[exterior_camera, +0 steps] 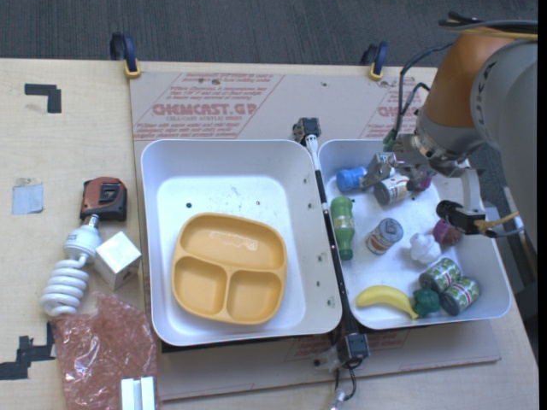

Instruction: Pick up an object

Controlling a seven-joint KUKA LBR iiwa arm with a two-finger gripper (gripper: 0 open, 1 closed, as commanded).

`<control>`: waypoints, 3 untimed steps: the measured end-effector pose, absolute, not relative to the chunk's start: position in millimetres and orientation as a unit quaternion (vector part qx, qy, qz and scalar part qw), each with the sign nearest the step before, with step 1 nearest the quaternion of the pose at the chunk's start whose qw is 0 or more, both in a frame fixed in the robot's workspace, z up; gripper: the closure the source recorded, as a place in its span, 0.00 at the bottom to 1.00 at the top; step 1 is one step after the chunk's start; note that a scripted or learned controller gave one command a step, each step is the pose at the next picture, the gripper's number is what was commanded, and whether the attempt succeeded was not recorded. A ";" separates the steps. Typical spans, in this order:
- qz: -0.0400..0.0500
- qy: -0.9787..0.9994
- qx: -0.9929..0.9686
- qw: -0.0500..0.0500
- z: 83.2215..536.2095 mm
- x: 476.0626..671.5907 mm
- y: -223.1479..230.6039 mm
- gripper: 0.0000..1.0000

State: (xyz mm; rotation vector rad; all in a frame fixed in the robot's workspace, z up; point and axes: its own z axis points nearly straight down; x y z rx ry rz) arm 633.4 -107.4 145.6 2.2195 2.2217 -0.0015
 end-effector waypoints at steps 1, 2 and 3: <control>0.003 0.708 0.706 0.007 114.2 647.4 -116.9 0.00; 0.004 0.709 0.705 0.012 126.9 649.4 -118.1 1.00; 0.003 0.709 0.706 0.010 125.2 648.3 -118.0 0.00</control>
